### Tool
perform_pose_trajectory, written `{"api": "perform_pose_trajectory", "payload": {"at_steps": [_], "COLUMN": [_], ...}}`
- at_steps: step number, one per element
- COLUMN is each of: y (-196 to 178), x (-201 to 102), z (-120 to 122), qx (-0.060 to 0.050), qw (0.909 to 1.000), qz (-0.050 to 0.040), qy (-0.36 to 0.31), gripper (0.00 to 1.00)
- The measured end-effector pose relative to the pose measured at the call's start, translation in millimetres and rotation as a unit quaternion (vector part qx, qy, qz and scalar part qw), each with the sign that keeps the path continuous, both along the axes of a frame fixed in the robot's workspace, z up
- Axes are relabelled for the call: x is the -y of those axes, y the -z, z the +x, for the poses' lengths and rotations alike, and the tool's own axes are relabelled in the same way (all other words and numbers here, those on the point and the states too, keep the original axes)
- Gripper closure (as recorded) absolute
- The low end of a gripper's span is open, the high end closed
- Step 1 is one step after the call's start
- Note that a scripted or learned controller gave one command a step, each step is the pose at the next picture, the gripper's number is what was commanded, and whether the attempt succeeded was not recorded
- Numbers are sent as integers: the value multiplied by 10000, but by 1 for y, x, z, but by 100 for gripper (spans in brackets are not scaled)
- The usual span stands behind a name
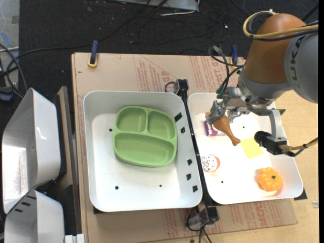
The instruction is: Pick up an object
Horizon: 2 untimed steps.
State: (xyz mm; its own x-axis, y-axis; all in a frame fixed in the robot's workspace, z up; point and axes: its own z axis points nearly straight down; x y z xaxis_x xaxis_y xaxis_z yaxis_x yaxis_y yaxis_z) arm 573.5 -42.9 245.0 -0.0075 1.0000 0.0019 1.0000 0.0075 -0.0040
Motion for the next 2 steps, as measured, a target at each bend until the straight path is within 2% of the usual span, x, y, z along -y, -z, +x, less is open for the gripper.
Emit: {"api": "perform_pose_trajectory", "payload": {"at_steps": [1, 2], "y": [12, 10], "x": [-44, -105], "z": [-18, -35], "qx": [-1, 7], "qw": [10000, 10000], "qz": [-2, 2], "qy": [1, -10], "gripper": [100, 100]}}
